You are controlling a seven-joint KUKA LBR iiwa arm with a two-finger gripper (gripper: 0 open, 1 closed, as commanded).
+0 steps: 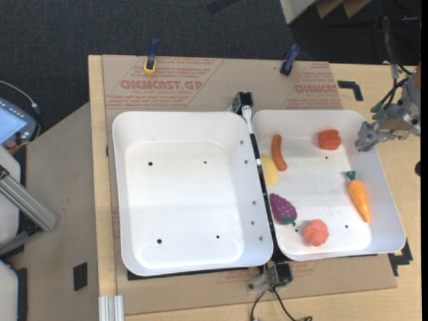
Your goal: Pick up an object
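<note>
Hovering at the right bin's (334, 249) upper right rim, the gripper (370, 138) holds nothing visible between its fingers; how far they are open cannot be told. Inside the bin lie a red pepper (328, 139), sausage (278, 152), banana (269, 170), grapes (283, 208), tomato (315, 232) and carrot (359, 198).

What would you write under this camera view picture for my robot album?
Gripper hovers at the right bin's far edge, above toy carrot, tomato, sausage and grapes.
</note>
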